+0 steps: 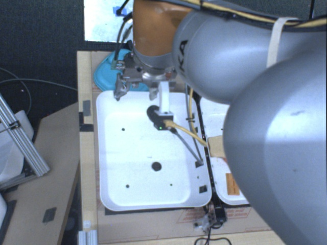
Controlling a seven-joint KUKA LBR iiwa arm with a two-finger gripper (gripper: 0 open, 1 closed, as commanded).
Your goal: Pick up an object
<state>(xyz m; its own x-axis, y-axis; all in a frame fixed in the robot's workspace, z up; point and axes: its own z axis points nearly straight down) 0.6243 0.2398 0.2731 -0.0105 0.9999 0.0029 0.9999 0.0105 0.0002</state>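
Overhead, camera view. Arm (230,50) enters from the view's right, very close to the lens; orange band (153,24) at top centre. Pincer (137,93) hangs over the far edge of the left-hand bin (117,157) (view's left). Its two prongs stand apart, with white bin floor showing between them and nothing gripped.

Blue object (106,73): just beside the pincer on the view's left and slightly beyond it. It lies outside the bin, against the far rim, on the worktop (87,152). Its shape is partly hidden by the pincer body.

Black round piece (156,166): on the bin floor, well apart from the pincer, toward the camera and a little to the view's right of it. It lies flat and touches nothing.

Small dark specks (123,130): a few are scattered over the same floor, all nearer the camera than the pincer; too small to identify.

Right-hand bin (214,111): to the pincer's view-right, mostly covered by the arm. A tan card (215,147) and an orange-marked item (232,184) show at its exposed edge.
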